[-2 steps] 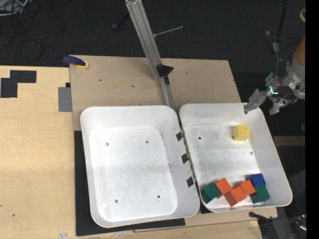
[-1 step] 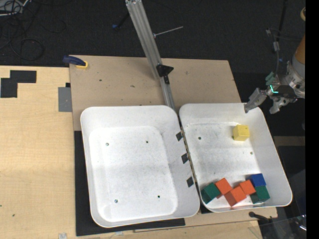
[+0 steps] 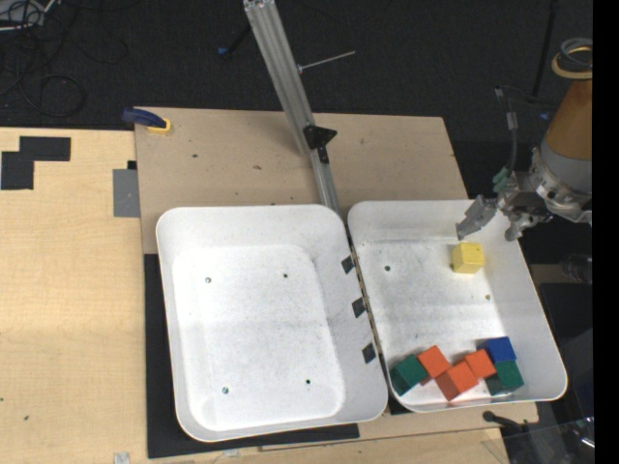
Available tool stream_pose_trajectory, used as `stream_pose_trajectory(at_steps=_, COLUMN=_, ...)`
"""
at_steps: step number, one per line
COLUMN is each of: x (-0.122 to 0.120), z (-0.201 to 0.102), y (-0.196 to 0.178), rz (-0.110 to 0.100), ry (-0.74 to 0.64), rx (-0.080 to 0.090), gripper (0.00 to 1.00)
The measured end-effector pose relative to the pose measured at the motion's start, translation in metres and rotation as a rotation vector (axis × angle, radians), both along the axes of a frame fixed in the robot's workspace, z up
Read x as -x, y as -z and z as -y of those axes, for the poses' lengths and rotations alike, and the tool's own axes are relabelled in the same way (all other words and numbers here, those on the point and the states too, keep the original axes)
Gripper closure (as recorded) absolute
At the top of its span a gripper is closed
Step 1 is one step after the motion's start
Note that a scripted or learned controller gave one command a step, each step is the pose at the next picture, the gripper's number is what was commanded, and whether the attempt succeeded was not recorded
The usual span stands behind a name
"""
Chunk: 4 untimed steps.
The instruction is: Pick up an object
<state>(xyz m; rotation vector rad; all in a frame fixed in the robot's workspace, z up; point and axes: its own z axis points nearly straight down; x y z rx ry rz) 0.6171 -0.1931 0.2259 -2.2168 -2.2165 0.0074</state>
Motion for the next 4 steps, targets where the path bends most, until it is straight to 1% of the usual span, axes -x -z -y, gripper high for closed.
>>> stream_pose_trajectory(at_steps=1, x=-0.006, z=-0.006, y=0.048, rz=0.001, ry=-0.003, rx=-0.001, gripper=0.0)
stream_pose_trajectory(at_steps=2, x=-0.009, z=-0.006, y=0.105, rz=0.01, ry=-0.002, rx=0.006, gripper=0.0)
stream_pose_trajectory(at_steps=3, x=-0.011, z=-0.006, y=0.092, rz=0.015, ry=-0.001, rx=0.005, gripper=1.0)
stream_pose_trajectory(at_steps=4, x=-0.011, z=-0.008, y=0.028, rz=0.012, ry=-0.002, rx=0.002, gripper=1.0)
